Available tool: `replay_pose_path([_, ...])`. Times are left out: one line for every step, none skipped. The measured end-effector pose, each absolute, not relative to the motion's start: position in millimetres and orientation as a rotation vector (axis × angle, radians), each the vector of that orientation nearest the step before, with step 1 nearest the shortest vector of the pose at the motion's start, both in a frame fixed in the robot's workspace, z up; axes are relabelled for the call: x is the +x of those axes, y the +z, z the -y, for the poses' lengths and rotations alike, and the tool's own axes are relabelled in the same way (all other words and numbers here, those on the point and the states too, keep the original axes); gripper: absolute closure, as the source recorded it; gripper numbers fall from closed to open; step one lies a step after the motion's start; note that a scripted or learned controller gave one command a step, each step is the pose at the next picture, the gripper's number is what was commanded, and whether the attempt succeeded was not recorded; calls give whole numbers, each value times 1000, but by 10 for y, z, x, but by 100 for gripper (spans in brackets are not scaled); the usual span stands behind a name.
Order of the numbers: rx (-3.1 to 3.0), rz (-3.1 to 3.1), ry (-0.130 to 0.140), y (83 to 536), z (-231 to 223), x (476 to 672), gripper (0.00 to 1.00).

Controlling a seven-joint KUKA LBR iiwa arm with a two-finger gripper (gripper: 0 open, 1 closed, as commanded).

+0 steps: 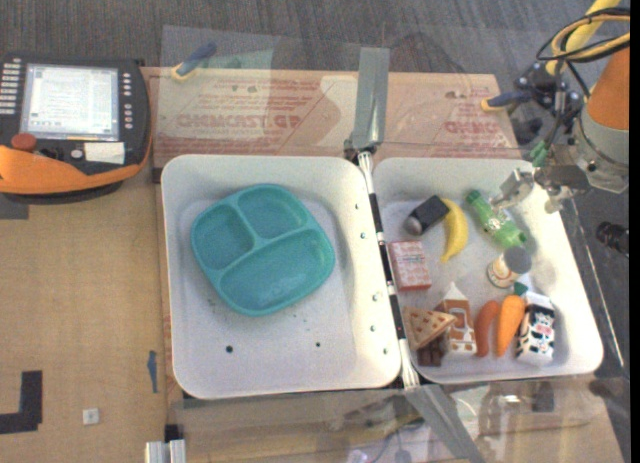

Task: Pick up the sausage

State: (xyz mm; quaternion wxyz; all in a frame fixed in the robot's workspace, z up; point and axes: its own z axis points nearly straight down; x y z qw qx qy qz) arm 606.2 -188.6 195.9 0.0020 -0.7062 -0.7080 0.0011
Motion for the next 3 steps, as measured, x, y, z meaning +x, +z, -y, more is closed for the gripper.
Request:
replay_pose_path([-2525, 1859, -1, 990, 1940, 5459, 0])
replay_pose_path([-2847, 1343, -7, 860, 1557, 5073, 0])
replay_pose_path([-2846, 1339, -6, 928, 1562, 5081, 100])
